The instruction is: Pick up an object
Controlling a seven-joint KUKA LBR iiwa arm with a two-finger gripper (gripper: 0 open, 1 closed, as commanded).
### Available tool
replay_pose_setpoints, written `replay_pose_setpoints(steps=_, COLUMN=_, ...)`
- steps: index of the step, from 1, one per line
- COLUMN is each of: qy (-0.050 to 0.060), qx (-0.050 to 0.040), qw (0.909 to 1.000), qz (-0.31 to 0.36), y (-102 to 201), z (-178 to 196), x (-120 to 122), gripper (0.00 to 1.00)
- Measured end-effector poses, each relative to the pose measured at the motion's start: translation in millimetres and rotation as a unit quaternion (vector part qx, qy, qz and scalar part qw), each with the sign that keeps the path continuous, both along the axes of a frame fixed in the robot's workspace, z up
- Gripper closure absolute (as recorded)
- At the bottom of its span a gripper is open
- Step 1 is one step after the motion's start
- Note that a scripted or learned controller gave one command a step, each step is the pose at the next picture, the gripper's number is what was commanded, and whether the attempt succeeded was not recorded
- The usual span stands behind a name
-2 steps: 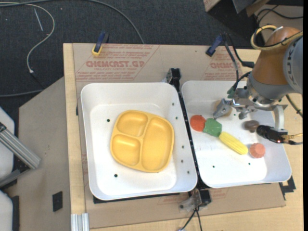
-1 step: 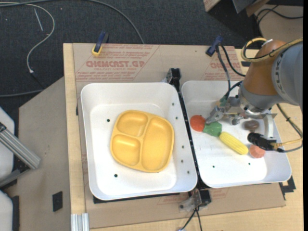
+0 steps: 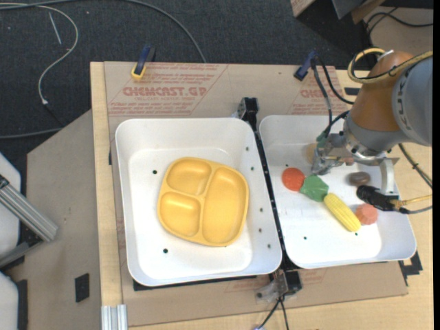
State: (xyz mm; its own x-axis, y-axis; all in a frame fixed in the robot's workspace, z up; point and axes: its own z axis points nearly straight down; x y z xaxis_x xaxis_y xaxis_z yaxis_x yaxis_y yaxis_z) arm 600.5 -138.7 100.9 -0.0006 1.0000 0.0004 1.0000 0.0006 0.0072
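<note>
In the right bin (image 3: pixel 302 249) lie an orange-red round piece (image 3: pixel 293 178), a green block (image 3: pixel 315 188), a yellow corn cob (image 3: pixel 342 212), a pink round piece (image 3: pixel 368 214) and a small brownish piece (image 3: pixel 359 179). My gripper (image 3: pixel 323 162) hangs low over the bin's back part, just above and right of the orange-red piece and above the green block. Nothing shows between its fingers, and whether they touch anything I cannot tell. The grey arm with its orange band (image 3: pixel 375 102) comes in from the right.
The left bin (image 3: pixel 137 253) holds a yellow divided plate (image 3: pixel 203 200) near its middle. A black divider (image 3: pixel 265 184) runs between the bins. Cables (image 3: pixel 381 201) trail over the right bin's right side. Blue clamps (image 3: pixel 142 61) sit at the board's back edge.
</note>
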Motion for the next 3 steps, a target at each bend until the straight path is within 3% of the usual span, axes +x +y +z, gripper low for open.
replay_pose_setpoints(steps=2, qy=0.000, qx=-0.0008, qw=1.0000, qz=0.001, y=5, z=113, x=6, gripper=1.00)
replay_pose_setpoints(steps=3, qy=0.001, qx=-0.0007, qw=1.0000, qz=0.001, y=5, z=148, x=8, gripper=1.00)
